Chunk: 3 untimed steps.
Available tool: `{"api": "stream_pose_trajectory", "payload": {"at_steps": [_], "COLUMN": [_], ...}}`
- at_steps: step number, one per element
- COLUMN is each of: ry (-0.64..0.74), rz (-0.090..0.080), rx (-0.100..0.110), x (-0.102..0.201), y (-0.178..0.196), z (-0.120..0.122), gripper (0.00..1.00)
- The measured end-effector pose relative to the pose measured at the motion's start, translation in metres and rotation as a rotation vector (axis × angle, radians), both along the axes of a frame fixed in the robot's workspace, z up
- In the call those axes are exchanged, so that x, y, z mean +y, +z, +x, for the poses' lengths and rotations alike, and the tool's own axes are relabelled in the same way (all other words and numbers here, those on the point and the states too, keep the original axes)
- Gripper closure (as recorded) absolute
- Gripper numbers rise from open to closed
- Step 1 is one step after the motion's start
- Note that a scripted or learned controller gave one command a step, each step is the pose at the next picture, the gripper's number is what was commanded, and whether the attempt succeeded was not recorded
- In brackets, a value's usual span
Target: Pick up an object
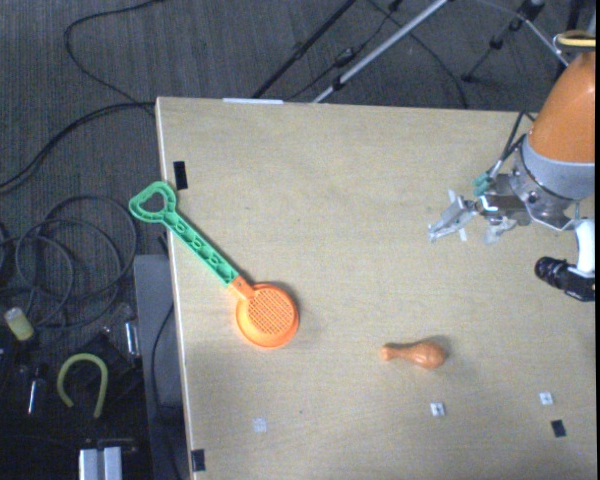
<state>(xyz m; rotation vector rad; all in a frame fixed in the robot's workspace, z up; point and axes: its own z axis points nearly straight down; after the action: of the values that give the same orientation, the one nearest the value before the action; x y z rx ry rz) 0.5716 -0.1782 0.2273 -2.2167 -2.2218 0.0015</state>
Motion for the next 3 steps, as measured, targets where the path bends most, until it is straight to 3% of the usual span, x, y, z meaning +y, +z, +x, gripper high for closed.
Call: {"api": "stream_pose_trajectory", "payload": {"at_steps": [1, 2, 3], "ry": [0.082, 0.288, 0.346], "rz": [-0.004, -0.003, -0.002], "rx": [-0.001, -0.003, -0.002], "x": [-0.016, 0.016, 0.068], "y": [-0.106, -0.143, -0.144], "z": [0.059, 0.089, 0.097], "gripper": [0.0, 0.0, 0.0]}}
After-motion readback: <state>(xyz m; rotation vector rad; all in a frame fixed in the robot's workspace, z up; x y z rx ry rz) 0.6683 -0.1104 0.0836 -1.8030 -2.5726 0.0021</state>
